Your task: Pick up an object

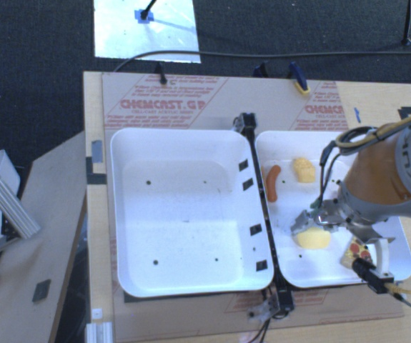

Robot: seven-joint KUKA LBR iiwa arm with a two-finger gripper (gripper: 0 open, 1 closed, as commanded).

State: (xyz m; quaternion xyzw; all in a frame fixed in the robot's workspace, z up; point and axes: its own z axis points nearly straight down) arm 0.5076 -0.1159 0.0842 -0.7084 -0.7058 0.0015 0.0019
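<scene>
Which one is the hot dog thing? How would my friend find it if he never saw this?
Look in the right white bin, the one the grey and orange arm reaches into. Along its left wall lies the hot dog, apart from the gripper. It is the only long, thin, orange-red piece; the others nearby are lumpy and yellow.

Yellow lump (pixel 314 239), right bin floor (pixel 291 263)
</scene>
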